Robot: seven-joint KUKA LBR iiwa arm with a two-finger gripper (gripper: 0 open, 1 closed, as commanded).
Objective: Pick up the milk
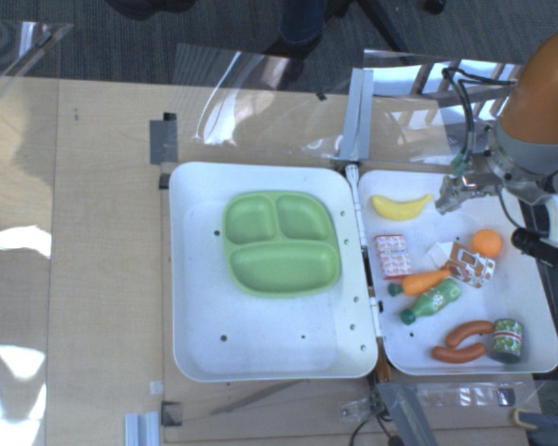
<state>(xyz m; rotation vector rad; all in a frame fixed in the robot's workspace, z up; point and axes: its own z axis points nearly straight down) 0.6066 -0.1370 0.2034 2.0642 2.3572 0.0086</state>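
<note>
The milk (469, 267) is a small white carton with an orange-brown pattern. It lies on its side in the right bin (539, 291), between the orange (486, 242) and the carrot (424, 282). My gripper (454, 195) hangs over the back of the right bin, just right of the banana (400, 207). It is above and behind the carton, not touching it, and nothing shows in its grasp. The grey arm with its orange band (547, 91) comes in from the upper right.
A red-and-white box (391, 255), a green bottle (431, 302), a sausage (461, 342) and a green can (507, 338) also lie in the right bin. The left bin (195, 333) holds a green divided plate (281, 243).
</note>
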